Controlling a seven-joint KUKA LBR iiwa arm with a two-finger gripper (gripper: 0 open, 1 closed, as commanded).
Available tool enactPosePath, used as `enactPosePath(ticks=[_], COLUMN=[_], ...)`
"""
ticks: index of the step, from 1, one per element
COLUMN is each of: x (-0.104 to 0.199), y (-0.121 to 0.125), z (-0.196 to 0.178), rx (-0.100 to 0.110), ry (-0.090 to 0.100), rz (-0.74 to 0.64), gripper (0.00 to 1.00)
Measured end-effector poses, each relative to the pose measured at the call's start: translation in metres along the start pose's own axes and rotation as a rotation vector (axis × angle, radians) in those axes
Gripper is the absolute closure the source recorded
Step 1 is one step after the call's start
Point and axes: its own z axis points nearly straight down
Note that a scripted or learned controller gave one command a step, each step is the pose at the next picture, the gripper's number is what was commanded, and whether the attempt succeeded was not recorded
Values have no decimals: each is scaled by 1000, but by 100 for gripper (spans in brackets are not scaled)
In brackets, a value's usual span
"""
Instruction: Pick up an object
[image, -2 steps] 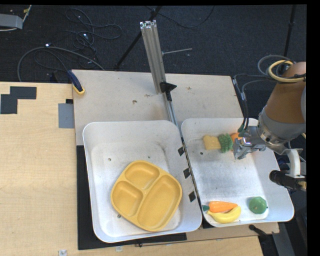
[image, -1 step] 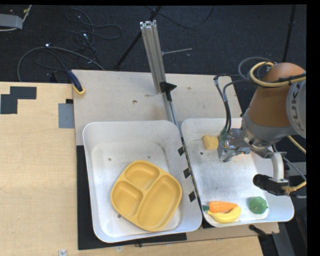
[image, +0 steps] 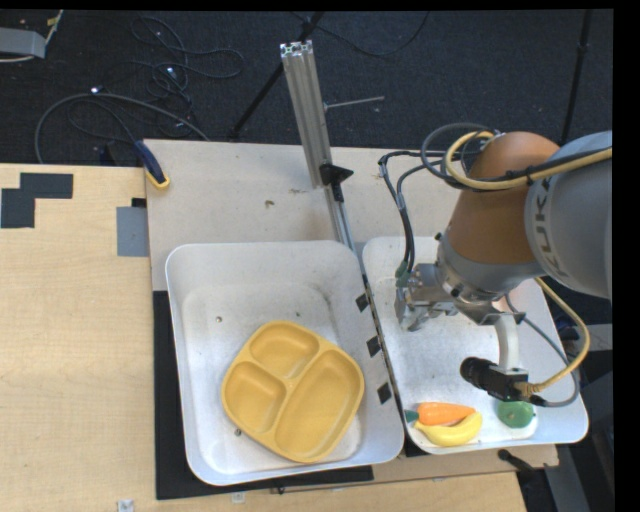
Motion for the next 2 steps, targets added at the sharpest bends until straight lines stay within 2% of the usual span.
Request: enactPosePath(ticks=[1,2], x=[62,106], y=[-11,-21], z=[0,-7], rx=[0,-1], ry=[0,-1], rz=[0,0], gripper=[100,100])
